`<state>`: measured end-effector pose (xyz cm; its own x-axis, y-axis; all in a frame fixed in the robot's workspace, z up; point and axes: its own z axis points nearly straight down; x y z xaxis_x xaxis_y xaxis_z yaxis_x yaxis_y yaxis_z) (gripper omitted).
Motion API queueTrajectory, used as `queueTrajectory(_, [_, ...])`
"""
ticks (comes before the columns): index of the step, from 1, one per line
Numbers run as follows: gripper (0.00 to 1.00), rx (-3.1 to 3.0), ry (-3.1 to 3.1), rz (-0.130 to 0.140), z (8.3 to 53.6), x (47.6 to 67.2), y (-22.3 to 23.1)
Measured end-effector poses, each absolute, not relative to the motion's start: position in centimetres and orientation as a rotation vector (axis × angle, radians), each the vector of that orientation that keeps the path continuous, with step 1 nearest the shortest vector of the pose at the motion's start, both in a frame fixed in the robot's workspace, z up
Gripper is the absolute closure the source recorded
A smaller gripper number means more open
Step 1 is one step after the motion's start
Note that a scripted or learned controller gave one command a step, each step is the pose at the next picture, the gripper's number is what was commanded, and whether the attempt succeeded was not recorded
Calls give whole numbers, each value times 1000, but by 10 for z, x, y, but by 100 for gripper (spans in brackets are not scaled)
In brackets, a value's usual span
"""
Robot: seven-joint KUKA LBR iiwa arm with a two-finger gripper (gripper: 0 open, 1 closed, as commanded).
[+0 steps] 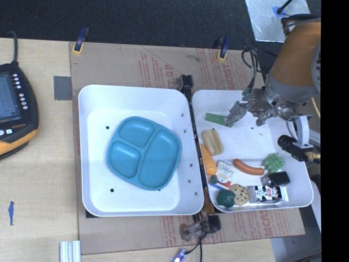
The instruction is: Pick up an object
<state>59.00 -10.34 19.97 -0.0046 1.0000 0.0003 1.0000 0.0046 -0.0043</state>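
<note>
From the overhead camera, two white bins sit side by side on the desk. The left bin [92, 113] holds a blue divided plate [144, 153] near its middle. The right bin [305, 198] carries the small objects: a green flat piece [215, 118] near its back left corner, a tan bread roll [212, 141] along its left wall, an orange carrot [208, 161] just in front of the roll, a sausage [248, 167] near the middle, a green leafy piece [272, 161] beside the sausage's right end, a cookie [239, 193] and a dark green round piece [226, 199] at the front edge, with a black-and-white box [267, 192] beside them. The gripper [248, 113] hangs over the back of the right bin, fingers spread apart with nothing between them, one tip close to the green flat piece. A teach pendant [13, 111] lies at the desk's left edge.
</note>
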Motion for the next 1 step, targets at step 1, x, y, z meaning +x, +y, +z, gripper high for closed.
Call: queueTrajectory(1, [0,-2213,-2225,8,106,581,-93])
